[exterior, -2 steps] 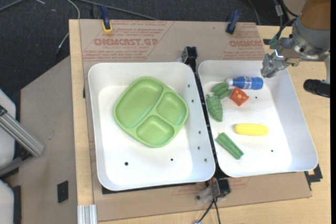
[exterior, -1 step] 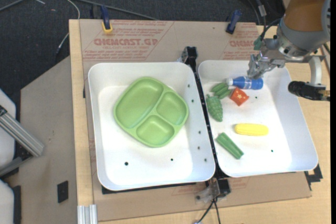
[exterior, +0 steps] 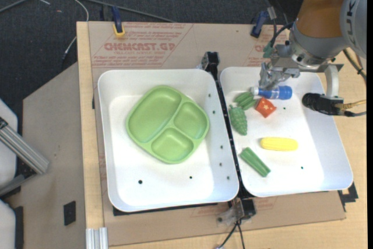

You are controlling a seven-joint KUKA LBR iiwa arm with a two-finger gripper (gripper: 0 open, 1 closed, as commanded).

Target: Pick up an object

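My gripper (exterior: 268, 84) hangs low over the back of the right bin (exterior: 326, 172), directly above the left end of a blue bottle with a white cap (exterior: 277, 93). The bottle lies on its side on the bin floor. A red cube (exterior: 265, 107) sits just in front of it. A yellow corn cob (exterior: 278, 144) lies in the middle of the bin. Along the bin's left side are a small green piece (exterior: 245, 100), a knobbly green vegetable (exterior: 238, 120) and a long green pod (exterior: 255, 161).
The left bin (exterior: 116, 183) holds a green divided plate (exterior: 168, 123). A black clamp (exterior: 210, 61) sits at the back between the bins, and the divider rim (exterior: 227, 137) separates them. Brown cardboard lies under both bins.
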